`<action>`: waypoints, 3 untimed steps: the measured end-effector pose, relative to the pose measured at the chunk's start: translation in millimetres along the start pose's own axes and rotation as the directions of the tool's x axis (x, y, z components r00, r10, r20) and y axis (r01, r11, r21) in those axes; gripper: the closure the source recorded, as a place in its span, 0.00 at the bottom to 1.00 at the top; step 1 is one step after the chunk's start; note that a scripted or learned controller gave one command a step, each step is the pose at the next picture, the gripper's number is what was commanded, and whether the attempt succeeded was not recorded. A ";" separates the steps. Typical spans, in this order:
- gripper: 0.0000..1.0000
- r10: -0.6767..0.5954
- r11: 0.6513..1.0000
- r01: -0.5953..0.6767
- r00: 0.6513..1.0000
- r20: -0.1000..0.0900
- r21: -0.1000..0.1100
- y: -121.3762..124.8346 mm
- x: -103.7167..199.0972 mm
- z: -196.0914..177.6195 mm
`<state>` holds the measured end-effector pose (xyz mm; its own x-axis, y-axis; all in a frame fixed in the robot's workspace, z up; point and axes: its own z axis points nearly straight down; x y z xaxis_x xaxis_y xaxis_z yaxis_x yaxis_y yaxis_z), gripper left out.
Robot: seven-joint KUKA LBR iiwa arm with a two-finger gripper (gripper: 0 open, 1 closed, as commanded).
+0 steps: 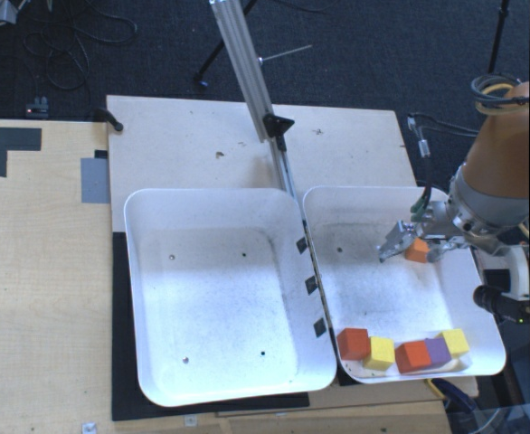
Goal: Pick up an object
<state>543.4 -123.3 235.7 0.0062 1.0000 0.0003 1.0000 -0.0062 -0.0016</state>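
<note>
Dark carpet strewn with cables lies behind the pale wooden desk [39,269], which carries two shallow white plastic bins side by side; the left bin [147,208] and the right bin [324,202] meet along a shared inner edge, where a slanted ribbed aluminium bar [247,70] rises toward the far side. Over the right bin's far right part hangs the grey arm's end effector [408,244], with a small orange block [418,251] sitting between its fingers, so it appears to be grasping that block above the bin floor. Along the right bin's near edge lie five foam cubes in a row: red cube [354,343], yellow cube [380,353], another red cube [413,355], purple cube [438,351], another yellow cube [455,341].
</note>
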 end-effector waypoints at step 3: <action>0.00 -0.009 1.000 0.009 1.000 0.002 -0.004 49.6 -78.5 146.8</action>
